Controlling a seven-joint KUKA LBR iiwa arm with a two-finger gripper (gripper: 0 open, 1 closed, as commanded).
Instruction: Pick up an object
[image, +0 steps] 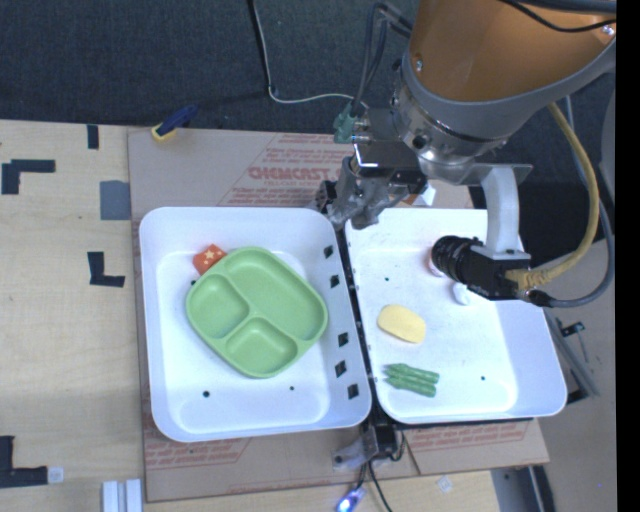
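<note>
The hand hangs over the far end of the divider between the two bins; whether it grips anything I cannot tell. A yellow lump and green pods lie in the right bin. The cardboard sheet reads "CHEMCAST" in red.

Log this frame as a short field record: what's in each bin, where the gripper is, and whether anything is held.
left bin: green divided plate; small orange-red item at the plate's far-left edge
right bin: yellow rounded object; green bean-like piece
gripper: above the far end of the divider between the bins
held: nothing visibly held
</note>
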